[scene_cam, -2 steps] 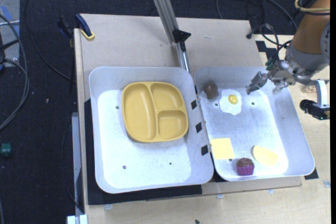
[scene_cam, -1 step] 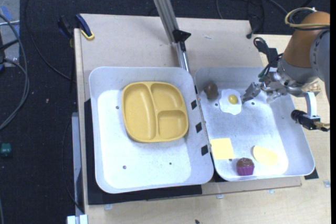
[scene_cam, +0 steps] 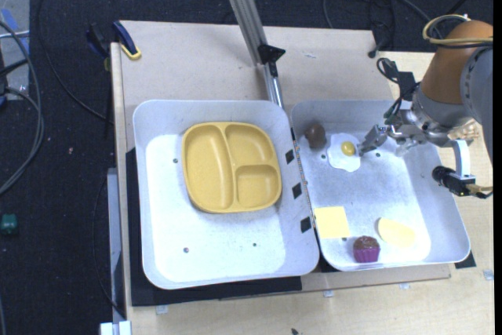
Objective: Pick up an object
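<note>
Gripper (scene_cam: pixel 370 142) just beside the fried egg (scene_cam: pixel 343 154) — holding nothing.

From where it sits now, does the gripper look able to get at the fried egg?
Probably yes: the gripper hangs just right of the fried egg, with nothing between them; the brown object sits apart on the far side.

fried egg (scene_cam: pixel 344 153) flat in right bin's far end.

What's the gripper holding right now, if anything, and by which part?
Cannot be told. The gripper sits right beside the fried egg in the right bin, but nothing shows between its fingers.
</note>
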`<state>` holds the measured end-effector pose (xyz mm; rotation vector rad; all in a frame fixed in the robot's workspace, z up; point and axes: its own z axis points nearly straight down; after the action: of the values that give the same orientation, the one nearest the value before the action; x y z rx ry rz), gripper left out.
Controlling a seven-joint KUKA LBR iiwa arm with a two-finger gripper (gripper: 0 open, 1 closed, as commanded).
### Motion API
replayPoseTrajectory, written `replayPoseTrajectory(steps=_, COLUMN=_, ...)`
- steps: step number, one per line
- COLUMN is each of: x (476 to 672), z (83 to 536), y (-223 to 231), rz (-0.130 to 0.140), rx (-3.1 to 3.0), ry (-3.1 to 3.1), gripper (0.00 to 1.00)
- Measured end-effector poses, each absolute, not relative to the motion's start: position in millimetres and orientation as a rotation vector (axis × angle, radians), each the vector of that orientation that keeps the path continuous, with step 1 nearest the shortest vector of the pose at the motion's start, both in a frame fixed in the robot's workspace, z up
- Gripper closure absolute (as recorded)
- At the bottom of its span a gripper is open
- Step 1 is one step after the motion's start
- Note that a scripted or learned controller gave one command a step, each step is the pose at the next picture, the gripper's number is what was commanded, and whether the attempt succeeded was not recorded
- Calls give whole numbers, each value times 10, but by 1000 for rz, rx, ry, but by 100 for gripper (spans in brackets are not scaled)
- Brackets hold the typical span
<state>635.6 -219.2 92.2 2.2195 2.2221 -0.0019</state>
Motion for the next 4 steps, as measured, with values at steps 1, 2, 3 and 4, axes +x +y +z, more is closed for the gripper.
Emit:
replayPoseTrajectory(steps=1, x=6366, z=1037, y=-2193, rz=0, rx=2215, ry=2222, gripper=100)
replayPoseTrajectory(steps=2, x=6427, z=1631, y=-2109, rz=7, rx=2212, ry=2220, gripper=100)
replayPoseTrajectory(steps=3, x=6536, z=2228, y=-2111, rz=6, rx=2212, ry=2220, gripper=100)
replayPoseTrajectory(steps=4, x=6548, z=2602, y=-2111, rz=4, rx=2214, ry=2221, gripper=100)
